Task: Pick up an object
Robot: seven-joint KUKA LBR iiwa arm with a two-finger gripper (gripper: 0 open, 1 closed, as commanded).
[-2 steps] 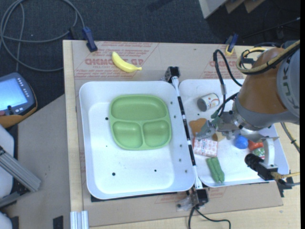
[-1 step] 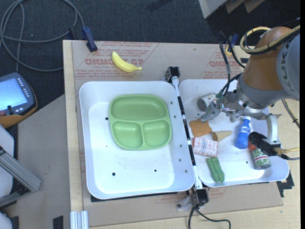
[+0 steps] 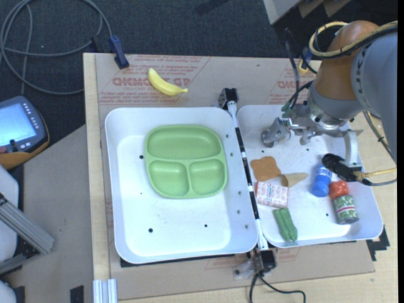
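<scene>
Bench [image 3: 189, 68]: two bins [image 3: 126, 223] [image 3: 315, 231], one tray [image 3: 186, 160], apparently one banana [image 3: 165, 84].

The arm [image 3: 379, 68] comes in from the upper right of the frame, its thick grey link curving down and leftward into the orange band [image 3: 338, 68] near the top right. Below the band the grey wrist [image 3: 328, 115] is turned so that the tool [image 3: 276, 132] sticks out to the left, ending a little right of the frame's middle. From where I stand its tip reads as one grey metal lump.
</scene>
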